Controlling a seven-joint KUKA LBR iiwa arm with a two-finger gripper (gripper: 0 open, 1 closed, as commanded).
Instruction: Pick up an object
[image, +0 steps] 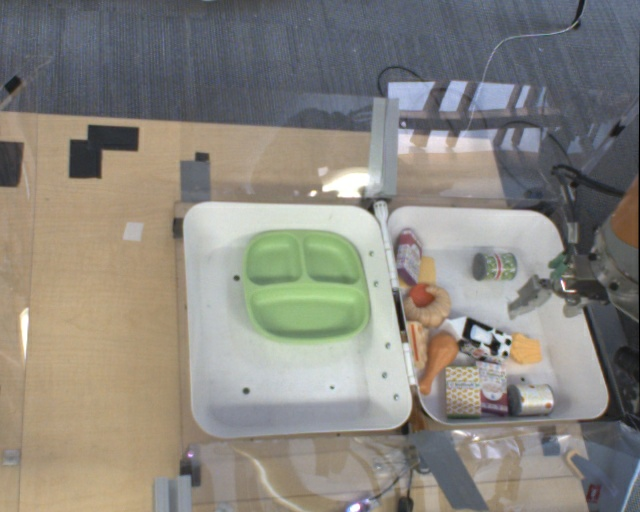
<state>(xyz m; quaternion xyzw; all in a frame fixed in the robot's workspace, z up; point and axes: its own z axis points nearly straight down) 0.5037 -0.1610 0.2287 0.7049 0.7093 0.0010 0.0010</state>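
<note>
Several objects lie in the right bin (560, 235). A green can (495, 265) lies on its side near the back. A purple packet (408, 255), a yellow wedge (428, 270) and a red and tan food piece (428, 300) sit along the left wall. Toward the front are an orange drumstick (436, 358), a black and white item (487, 340), an orange-yellow piece (526, 349), a patterned box (475, 390) and a silver can (531, 400). My gripper (548, 298) hangs over the bin's right side, open, nothing between its fingers, right of the green can.
The left bin (215, 380) holds a green divided plate (305, 283). A metal divider (395, 310) separates the two bins. The bare bin floor lies below the gripper. Cables and a metal frame stand behind the right bin.
</note>
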